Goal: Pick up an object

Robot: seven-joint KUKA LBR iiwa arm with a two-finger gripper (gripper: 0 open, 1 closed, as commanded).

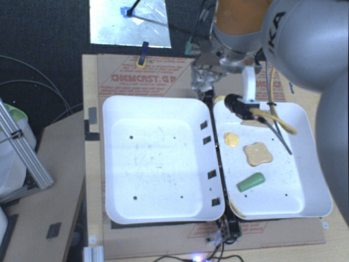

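Camera view from above the bench: the grey arm, its orange band at the top of the frame, reaches in from the right and holds its gripper over the back rim where the two white bins meet. The gripper is blurred and dark against the cardboard, so whether it is open or closed cannot be told, and nothing can be seen in its hold. The objects to be picked all lie in the right bin, nearer the camera than the gripper and apart from it. A small yellow round piece sits closest, near the bin's left wall. A tan, toast-shaped piece lies just beside it to the right. A green cylinder rests on its side further forward, angled across the floor. A long, thin yellow-and-grey item lies aslant near the back of the same bin; what it is cannot be told. The left bin shows a scuffed white floor. Black clips line the seam between the bins. Both bins rest on a cardboard sheet with red lettering, and a blue-and-yellow clamp grips its far edge. A shiny metal plate lies beyond it on the dark floor.
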